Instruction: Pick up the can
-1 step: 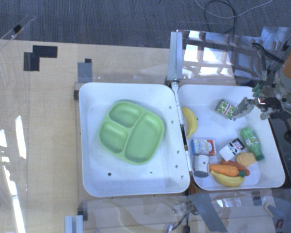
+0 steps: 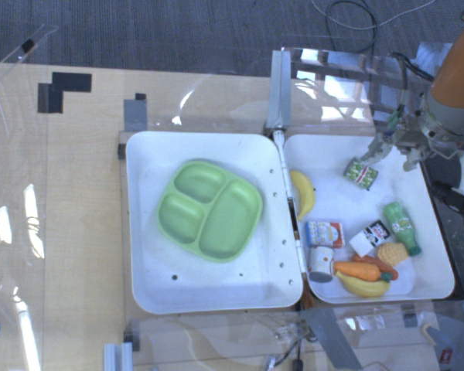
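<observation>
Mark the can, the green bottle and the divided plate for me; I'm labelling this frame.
can (image 2: pixel 321 262), camera view, on its grey side.
green bottle (image 2: pixel 402 228), camera view, mid body.
divided plate (image 2: pixel 209 209), camera view, on the ridge between compartments.

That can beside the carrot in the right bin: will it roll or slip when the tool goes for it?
The can looks like a smooth, rigid cylinder, so it will likely keep its shape but may slip. It seems to lie on its side and could roll if nudged. The carrot and bin wall crowd it, perhaps limiting that.
</observation>
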Motion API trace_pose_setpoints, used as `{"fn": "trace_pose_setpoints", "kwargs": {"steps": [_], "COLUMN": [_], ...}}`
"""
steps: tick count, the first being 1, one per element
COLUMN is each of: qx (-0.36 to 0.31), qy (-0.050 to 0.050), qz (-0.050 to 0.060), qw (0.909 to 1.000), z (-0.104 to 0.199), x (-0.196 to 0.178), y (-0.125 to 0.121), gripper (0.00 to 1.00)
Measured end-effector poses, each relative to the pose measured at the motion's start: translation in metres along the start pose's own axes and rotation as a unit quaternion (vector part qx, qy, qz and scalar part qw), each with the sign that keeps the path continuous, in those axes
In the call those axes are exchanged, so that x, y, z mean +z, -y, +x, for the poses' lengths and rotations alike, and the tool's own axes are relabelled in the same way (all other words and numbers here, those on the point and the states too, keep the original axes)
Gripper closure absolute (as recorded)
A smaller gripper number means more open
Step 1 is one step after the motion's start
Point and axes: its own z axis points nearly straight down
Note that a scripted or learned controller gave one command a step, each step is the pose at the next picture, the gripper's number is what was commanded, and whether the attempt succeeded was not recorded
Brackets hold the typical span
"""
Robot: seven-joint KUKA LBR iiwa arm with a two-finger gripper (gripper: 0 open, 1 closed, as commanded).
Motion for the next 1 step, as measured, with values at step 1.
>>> {"fn": "trace_pose_setpoints", "kwargs": {"steps": [1], "qx": [-0.074], "qy": [0.0], "qz": [0.0], "qw": [0.9972], "z": [-0.0163], "x": [0.1124], "y": [-0.0375], "gripper": [0.0]}}
